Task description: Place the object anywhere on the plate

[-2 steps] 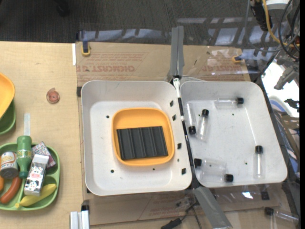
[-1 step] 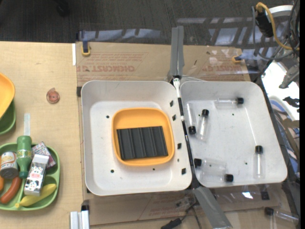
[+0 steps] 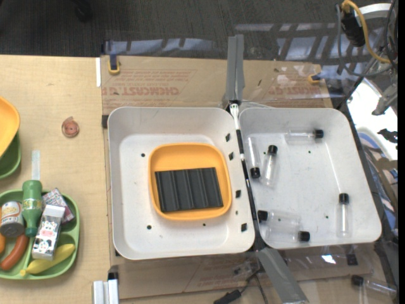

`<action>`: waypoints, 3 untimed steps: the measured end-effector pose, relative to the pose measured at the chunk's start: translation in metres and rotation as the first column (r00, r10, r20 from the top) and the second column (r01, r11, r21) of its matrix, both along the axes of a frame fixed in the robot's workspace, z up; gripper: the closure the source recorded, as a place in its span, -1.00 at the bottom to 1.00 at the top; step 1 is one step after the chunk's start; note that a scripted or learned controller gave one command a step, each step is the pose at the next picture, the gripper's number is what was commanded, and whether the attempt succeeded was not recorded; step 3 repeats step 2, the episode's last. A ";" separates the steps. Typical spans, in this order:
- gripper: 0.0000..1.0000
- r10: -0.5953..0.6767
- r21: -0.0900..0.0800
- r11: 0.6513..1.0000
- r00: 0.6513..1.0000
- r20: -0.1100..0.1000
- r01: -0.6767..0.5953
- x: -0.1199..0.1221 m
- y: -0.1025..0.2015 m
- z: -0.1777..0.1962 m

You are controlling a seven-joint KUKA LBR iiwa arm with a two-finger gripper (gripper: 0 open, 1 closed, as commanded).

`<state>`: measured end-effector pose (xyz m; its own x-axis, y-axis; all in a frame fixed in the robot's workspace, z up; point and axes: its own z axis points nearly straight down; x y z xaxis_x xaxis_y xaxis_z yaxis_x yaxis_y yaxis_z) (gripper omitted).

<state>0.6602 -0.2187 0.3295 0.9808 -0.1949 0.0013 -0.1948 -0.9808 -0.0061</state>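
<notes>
An orange plate (image 3: 190,152) lies in the middle of the left white bin (image 3: 126,189). A dark grey ridged block (image 3: 188,189) rests flat on the plate and covers most of its centre. In the right white bin (image 3: 354,170) lie several clear vials with black caps: one near the back (image 3: 302,134), two by the left wall (image 3: 269,163), one at the right (image 3: 343,213), and one at the front (image 3: 283,220).
A green tray of toy food (image 3: 38,233) and a yellow bowl (image 3: 6,128) sit on the wooden table to the left, with a small pink disc (image 3: 70,127) nearby. Cables and metal framing (image 3: 364,24) crowd the back right corner. Cardboard (image 3: 171,81) lies behind the bins.
</notes>
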 end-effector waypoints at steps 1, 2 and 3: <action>-1.00 0.000 -0.001 1.000 1.000 0.000 0.000 0.000 0.000 -0.008; -1.00 0.000 -0.001 1.000 1.000 0.001 0.000 0.000 0.001 -0.005; -1.00 0.000 -0.001 1.000 1.000 0.001 0.000 0.000 0.001 -0.005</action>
